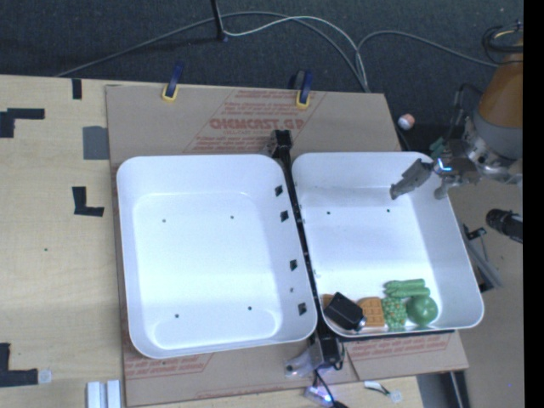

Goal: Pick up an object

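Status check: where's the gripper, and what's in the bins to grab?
Gripper open, above right bin's far right corner, holding nothing. Black object, orange item, green toys clustered at the near edge. Nothing between gripper and pile.

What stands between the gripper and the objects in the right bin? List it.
Nothing visible. The gripper hangs over the right bin's far right corner; bare white floor lies between it and the black object, orange piece and green pieces along the near edge.
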Motion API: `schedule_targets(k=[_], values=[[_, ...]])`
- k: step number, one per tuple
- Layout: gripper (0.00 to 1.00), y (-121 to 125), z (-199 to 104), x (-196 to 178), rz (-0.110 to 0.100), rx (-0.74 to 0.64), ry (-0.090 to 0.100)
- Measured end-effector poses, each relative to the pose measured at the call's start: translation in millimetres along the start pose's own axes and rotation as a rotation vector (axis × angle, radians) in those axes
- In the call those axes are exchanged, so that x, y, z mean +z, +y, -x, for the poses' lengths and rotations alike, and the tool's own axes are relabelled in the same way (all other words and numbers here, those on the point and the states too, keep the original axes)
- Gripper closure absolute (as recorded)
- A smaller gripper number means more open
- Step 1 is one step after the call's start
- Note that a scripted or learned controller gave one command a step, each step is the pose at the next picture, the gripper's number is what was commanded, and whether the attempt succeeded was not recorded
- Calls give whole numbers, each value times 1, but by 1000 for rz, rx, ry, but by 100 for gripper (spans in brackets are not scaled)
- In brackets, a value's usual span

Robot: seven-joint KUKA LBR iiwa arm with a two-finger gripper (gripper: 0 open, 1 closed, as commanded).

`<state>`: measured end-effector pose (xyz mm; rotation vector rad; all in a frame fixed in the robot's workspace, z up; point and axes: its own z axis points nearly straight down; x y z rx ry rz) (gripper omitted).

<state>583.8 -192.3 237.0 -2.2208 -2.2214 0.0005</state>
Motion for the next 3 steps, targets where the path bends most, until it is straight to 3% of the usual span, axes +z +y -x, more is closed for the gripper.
schedule_targets(k=[1,2,3], values=[[0,-41,5,111,-10,2,2],[100,-38,5,96,0,-1,0],[100,-56,-1,34,5,0,-1]])
